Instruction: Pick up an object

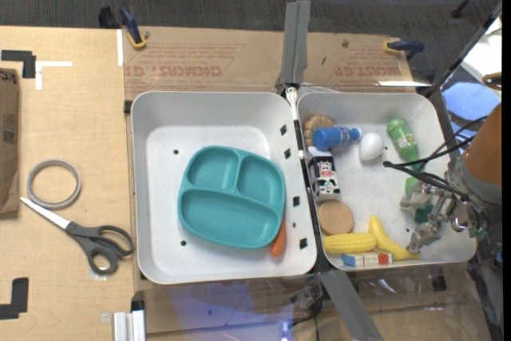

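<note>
Right, two white bins are sitting side by side, and the left bin (152,172) is carrying one teal divided plate (231,197) with one orange carrot (278,242) poking out from under its lower right edge, mostly hidden. Over in the right bin (435,116) I'm counting one blue bottle (335,137), one white egg (370,147), one green bottle (402,138), one cow-print carton (324,176), one tan round disc (335,217), one corn cob (348,243), one banana (386,238) and one small red-and-white box (367,259); a brownish thing behind the blue bottle is too covered to name. The gripper (423,238) is hanging low over the right bin's lower right corner, just beside the banana's tip, and nothing is showing between its fingers, though cables are cluttering it and how far apart they're standing I cannot tell. Outside, one pair of scissors (84,234) and one tape roll (53,183) are lying on the bench.
</note>
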{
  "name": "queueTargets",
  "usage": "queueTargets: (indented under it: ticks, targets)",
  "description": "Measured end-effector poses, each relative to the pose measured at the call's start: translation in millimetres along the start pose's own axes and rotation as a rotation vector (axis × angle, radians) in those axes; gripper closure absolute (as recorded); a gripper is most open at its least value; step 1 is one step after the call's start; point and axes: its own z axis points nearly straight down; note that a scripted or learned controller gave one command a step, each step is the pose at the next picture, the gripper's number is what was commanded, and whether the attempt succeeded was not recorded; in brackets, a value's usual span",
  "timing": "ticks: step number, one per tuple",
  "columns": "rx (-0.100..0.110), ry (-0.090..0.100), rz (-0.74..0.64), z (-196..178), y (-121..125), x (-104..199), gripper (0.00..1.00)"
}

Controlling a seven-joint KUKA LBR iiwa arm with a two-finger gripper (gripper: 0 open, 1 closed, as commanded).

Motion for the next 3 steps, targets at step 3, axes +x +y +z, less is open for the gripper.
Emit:
queueTargets:
  ticks: [3]
  targets:
    - [0.000,-0.001,-0.315,-0.5,22.9,-1.3,0.00]
